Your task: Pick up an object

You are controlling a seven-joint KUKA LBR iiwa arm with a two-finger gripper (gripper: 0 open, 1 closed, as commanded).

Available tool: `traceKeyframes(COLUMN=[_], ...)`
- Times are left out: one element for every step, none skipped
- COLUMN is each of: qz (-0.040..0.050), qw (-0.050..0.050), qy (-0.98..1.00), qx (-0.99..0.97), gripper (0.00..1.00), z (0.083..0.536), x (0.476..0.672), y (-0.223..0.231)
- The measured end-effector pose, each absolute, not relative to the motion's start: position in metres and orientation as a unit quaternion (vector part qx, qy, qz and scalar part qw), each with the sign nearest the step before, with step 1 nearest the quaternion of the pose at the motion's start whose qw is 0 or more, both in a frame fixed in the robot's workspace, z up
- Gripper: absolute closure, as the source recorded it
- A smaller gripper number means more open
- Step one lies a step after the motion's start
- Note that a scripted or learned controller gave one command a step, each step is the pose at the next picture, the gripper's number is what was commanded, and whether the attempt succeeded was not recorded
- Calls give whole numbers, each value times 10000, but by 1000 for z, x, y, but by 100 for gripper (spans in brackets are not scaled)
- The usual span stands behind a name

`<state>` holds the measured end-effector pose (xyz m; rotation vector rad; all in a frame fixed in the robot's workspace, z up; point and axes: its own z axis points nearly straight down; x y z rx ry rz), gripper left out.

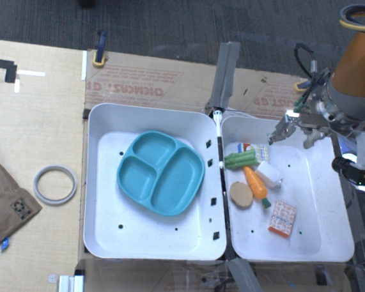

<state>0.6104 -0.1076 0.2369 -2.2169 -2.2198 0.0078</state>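
Over the right bin's (326, 252) two-o'clock corner hangs the gripper (294, 135), fingers spread, grasping nothing; carrot (255, 182) and box (283, 218) lie toward seven.

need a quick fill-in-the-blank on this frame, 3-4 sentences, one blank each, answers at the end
1. The blue divided plate lies in the ____ bin of the camera view.
2. The carrot lies between the green vegetable and the red-patterned ____.
3. The plate has ____ compartments.
4. The gripper hangs over the ____ bin, near its far edge.

Missing words: left; packet; three; right
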Motion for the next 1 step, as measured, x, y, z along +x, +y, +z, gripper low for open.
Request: traceKeyframes(qz=[12], qw=[11], qy=[-7023], qx=[-7118], gripper=[0], z=[90], x=[561], y=[-100])
